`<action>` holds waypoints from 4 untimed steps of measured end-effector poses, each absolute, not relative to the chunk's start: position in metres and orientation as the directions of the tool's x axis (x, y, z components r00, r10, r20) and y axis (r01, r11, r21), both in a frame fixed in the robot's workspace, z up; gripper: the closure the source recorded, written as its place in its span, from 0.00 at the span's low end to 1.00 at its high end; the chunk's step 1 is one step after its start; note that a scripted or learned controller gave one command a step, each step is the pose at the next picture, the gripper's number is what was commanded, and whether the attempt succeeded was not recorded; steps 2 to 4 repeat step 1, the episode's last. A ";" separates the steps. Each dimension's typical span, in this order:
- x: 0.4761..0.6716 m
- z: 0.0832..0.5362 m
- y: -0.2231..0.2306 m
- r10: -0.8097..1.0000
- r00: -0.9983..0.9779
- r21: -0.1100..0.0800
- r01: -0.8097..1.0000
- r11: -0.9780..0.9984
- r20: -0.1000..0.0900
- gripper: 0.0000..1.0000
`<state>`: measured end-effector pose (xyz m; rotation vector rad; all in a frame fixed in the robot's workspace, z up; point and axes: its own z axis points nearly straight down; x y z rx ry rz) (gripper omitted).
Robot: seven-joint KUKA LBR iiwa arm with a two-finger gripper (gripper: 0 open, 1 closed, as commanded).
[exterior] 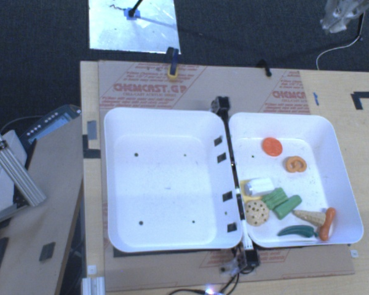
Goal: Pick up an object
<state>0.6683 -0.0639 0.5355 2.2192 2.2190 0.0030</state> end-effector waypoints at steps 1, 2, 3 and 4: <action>0.668 0.535 -0.089 1.000 0.001 0.003 1.000 -0.001 -0.001 1.00; 0.668 0.535 -0.089 1.000 0.001 0.003 1.000 -0.001 -0.001 1.00; 0.668 0.535 -0.089 1.000 0.001 0.003 1.000 -0.001 -0.001 1.00; 0.668 0.535 -0.089 1.000 0.001 0.003 1.000 -0.001 -0.001 1.00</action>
